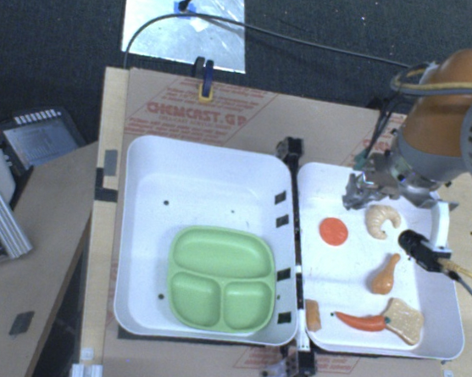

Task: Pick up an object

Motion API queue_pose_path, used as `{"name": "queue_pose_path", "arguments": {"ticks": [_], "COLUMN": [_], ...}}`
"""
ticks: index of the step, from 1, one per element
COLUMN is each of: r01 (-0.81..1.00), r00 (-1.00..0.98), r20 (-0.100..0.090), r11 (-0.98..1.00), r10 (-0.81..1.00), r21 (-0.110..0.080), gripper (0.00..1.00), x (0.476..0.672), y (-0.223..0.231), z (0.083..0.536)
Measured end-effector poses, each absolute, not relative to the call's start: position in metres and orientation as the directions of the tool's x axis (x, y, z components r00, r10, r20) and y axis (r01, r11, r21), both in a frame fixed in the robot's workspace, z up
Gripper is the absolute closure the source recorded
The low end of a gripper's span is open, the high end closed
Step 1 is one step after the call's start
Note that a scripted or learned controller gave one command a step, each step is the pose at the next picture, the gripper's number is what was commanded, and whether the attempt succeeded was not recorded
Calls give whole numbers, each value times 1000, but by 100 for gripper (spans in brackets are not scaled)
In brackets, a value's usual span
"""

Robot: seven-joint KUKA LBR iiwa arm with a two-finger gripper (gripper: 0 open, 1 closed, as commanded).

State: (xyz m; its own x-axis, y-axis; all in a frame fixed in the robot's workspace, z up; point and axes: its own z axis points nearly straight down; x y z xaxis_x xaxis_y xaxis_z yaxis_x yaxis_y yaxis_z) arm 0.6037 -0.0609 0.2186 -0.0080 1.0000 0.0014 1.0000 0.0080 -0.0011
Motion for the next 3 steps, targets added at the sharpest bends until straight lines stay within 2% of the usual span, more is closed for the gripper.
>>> {"name": "queue_pose_path", "arguments": {"ticks": [1,2,3], "r01": [1000,1000,1000], "r00": [-8,-10,-10], "r20": [1,3,2], "r11": [8,10,10], "r10": [1000,1000,1000], "r21": [-1,-1,-3], "gripper": [100,100,100], "x": [584,554,529], "y": [-6,47,96], "z": [217,227,217]}}
